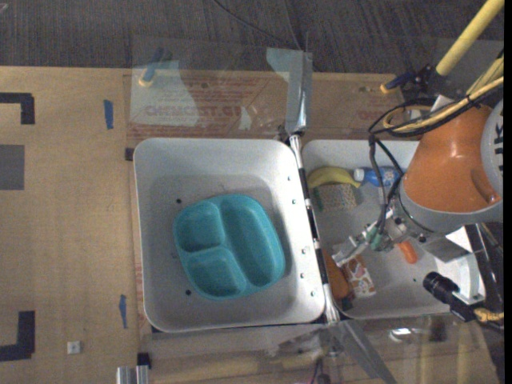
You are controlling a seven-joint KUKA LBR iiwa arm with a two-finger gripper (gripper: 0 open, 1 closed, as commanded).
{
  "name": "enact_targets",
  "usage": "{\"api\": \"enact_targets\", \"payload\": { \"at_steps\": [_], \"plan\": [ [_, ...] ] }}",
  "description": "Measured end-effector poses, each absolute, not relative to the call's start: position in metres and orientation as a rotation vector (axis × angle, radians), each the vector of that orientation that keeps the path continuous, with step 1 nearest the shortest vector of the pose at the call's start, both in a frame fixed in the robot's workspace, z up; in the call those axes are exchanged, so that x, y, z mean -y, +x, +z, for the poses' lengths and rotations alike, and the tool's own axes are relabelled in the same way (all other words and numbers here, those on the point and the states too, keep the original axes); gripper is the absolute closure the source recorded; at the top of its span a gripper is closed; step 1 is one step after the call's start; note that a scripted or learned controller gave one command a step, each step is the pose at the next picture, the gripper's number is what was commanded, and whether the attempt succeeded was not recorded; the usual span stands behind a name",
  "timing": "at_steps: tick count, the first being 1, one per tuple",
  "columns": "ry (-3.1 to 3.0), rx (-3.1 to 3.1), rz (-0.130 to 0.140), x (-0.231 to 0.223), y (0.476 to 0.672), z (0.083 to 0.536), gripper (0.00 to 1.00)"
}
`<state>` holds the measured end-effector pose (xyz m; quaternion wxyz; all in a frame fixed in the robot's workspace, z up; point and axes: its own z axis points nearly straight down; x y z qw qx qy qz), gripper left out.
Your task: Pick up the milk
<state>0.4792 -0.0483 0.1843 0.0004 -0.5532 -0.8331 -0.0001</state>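
Observation:
The milk point(360, 278) is a small white carton with red print and a brown side. It lies on its side in the right bin point(400, 298), close to the wall shared with the left bin. My gripper point(352, 251) hangs just above the carton's upper end, reaching in from the right under the orange band of the arm point(448, 170). From this slant I cannot make out whether it touches the carton. Nothing is lifted off the bin floor.
A yellow banana point(332, 176) lies at the back of the right bin beside a blue and white item point(376, 176). A small orange piece point(406, 252) sits by the wrist. The left bin point(156, 214) holds a teal divided plate point(230, 245).

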Motion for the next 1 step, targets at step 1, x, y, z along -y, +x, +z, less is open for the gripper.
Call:
{"api": "enact_targets", "payload": {
  "at_steps": [1],
  "plan": [
    [-1.805,2.574,-0.005,0.1094,0.4804,0.1294,0.0]
  ]
}}
